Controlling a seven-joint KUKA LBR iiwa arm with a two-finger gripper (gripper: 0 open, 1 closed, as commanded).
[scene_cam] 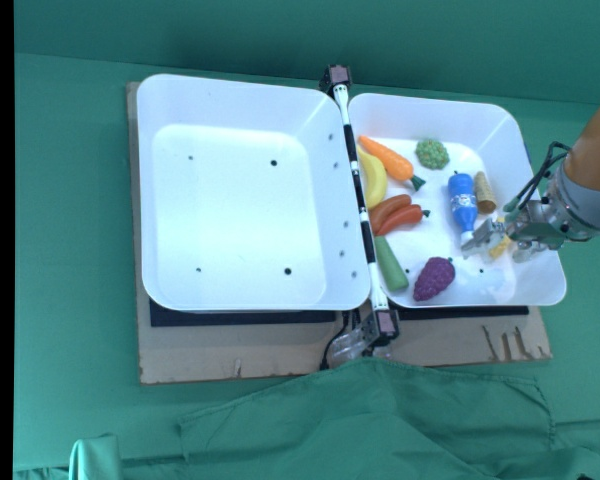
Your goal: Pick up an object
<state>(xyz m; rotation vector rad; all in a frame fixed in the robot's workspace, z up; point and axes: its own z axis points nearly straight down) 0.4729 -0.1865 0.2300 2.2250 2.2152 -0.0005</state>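
Observation:
The right bin [500, 128] holds several toy foods. An orange carrot [387, 155] lies next to a yellow banana [374, 176], with two red peppers [396, 215] below them. A green cucumber [390, 264] and purple grapes [434, 277] sit near the front wall. At the back is a green broccoli [432, 153], and a blue bottle [462, 201] lies beside a brown cone [485, 192]. My gripper [492, 240] hangs low over the bin's right front part, just right of the bottle's lower end. A small yellow bit [500, 247] shows at the gripper; whether it is held is unclear.
The left bin [240, 198] lies beside the right one, with a black-and-white divider rail [358, 193] between them. Both rest on a cardboard sheet [230, 358] on green cloth. Rumpled green fabric [380, 418] lies in front. The arm [590, 178] comes in over the right bin's right rim.

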